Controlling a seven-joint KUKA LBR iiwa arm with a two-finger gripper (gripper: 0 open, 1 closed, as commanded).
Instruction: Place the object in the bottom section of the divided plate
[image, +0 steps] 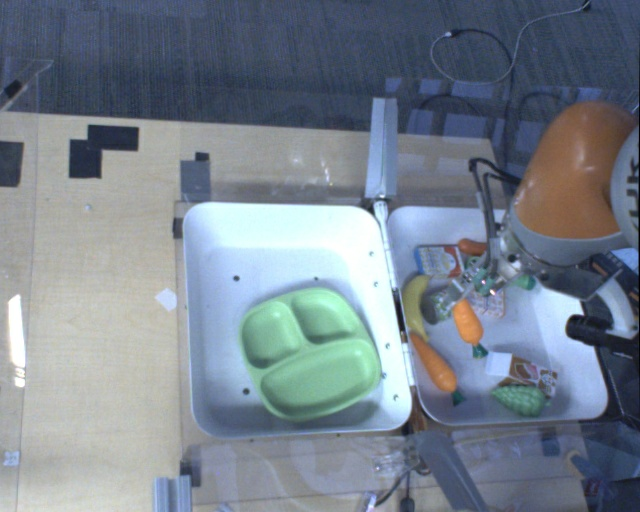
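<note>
Right bin (590, 395) crowds the hand (478, 288), grip unclear, beside a carrot (466, 322); green plate (310, 352) sits apart.

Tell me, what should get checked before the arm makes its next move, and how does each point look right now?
1. Green divided plate sits flat in the left bin: ok.
2. Large bottom section of the plate is free to receive something: ok.
3. Tool is over the right bin, among the toy food: ok.
4. A carrot lies just below the tool; whether it is gripped: cannot tell.
5. Second carrot and banana crowd the bin's left wall, close to the tool: not ok.
</note>
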